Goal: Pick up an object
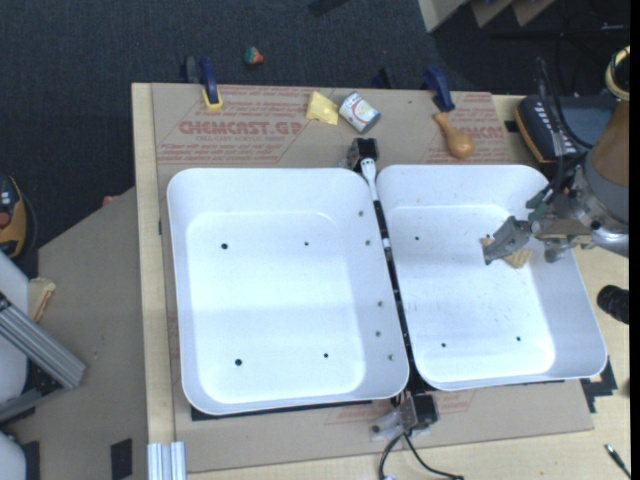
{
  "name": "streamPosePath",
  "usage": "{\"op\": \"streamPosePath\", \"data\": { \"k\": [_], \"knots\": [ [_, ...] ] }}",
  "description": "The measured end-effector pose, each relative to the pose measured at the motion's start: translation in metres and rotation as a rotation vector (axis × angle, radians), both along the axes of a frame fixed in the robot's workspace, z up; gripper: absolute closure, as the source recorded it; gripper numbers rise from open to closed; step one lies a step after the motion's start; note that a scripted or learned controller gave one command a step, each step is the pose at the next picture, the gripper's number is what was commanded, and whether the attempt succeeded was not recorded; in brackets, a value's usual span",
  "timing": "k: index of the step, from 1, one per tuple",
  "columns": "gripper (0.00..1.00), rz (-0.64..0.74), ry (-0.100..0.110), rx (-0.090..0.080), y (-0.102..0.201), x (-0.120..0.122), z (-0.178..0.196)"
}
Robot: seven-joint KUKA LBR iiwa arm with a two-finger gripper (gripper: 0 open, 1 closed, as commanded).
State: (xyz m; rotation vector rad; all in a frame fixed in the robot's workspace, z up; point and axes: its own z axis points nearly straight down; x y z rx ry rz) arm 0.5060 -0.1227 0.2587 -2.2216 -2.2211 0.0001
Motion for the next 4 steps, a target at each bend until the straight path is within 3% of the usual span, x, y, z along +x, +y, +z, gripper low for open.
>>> {"op": "streamPosePath", "data": {
  "k": [1, 2, 3, 4],
  "knots": [
    [0.00, 0.000, -0.019, -0.005, -0.017, -0.027, 0.150],
    [1.00, 0.002, -0.007, -0.003, -0.016, -0.025, 0.152],
    [1.00, 0.003, 0.003, 0.002, 0.021, 0.010, 0.047],
    [1.00, -0.004, -0.017, -0.009, -0.057, 0.068, 0.155]
  ]
}}
